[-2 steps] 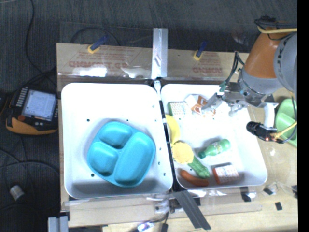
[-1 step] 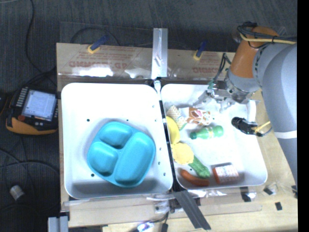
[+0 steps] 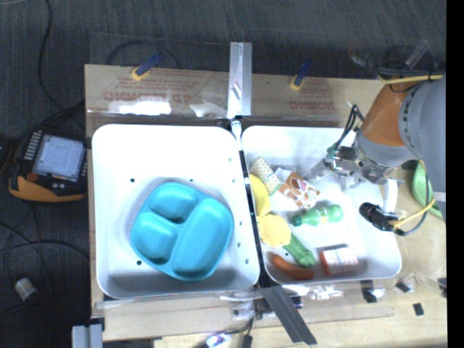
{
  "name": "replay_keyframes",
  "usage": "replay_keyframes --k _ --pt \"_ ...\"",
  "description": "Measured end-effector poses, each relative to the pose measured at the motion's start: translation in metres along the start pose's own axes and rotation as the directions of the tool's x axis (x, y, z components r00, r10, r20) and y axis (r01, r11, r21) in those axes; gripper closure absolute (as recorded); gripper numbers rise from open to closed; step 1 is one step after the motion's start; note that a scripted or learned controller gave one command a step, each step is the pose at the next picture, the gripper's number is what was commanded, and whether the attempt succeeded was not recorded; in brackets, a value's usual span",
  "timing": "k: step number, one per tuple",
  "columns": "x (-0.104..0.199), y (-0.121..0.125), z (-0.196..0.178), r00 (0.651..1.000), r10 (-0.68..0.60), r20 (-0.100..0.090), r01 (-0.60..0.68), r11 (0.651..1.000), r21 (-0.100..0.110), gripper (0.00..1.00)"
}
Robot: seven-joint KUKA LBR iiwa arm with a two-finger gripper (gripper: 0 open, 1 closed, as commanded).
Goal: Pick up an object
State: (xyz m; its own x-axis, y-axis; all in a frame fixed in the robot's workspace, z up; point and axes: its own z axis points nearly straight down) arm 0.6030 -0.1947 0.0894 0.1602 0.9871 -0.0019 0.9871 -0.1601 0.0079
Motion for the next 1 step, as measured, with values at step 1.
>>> replay_keyframes --k 1 --pt "-0.0106 -0.0423 -0.083 0.992 -0.126 -0.001 0.126 0.992 0.01 0.0"
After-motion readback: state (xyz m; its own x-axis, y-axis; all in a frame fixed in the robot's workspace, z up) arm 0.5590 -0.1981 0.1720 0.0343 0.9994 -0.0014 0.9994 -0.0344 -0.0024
